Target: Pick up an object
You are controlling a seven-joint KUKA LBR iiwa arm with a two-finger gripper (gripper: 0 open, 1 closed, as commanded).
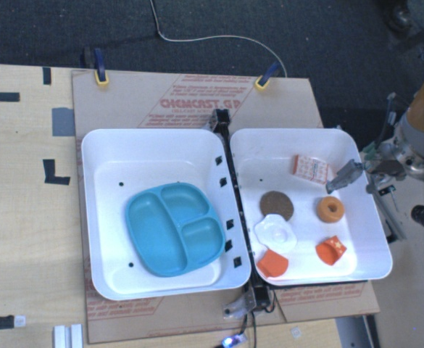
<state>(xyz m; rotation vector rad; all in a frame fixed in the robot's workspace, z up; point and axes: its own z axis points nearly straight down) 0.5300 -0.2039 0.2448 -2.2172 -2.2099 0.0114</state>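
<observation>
One doughnut (330,209) is being approached, lying just lower-left of the gripper (349,174), whose finger state cannot be told.

1 fixed overhead camera, slanted down from moderate height, takes in both white bins: left bin (96,194), right bin (364,216), the bench (23,216), and dark floor (52,13) at top.

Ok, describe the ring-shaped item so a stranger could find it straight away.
Start at the right bin, the one without the blue divided tray. The doughnut lies toward that bin's right wall, just below the grey gripper and above a crumpled red-orange piece. It alone is a tan ring with a hole through its middle.
</observation>
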